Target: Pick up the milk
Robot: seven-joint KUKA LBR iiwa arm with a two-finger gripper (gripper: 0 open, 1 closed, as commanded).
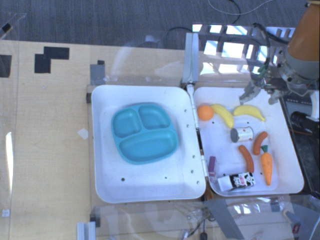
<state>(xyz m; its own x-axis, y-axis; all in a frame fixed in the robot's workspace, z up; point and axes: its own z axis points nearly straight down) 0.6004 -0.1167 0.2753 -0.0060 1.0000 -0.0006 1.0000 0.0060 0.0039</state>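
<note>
Robot hand (261, 91) above far edge of right bin (296, 171), fingers spread apart, gripping nothing. Milk (237, 181) lying on side at near edge of same bin, well apart from hand. Blue divided plate (145, 133) in left bin (102, 149).

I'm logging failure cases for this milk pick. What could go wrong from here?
1. The small white milk carton with cow print lies on its side against the right white bin's near wall, leaving little room for a finger on that side.
2. The tool hovers at the far end, so its path crosses two yellow bananas, a small tin can and two sausages.
</note>
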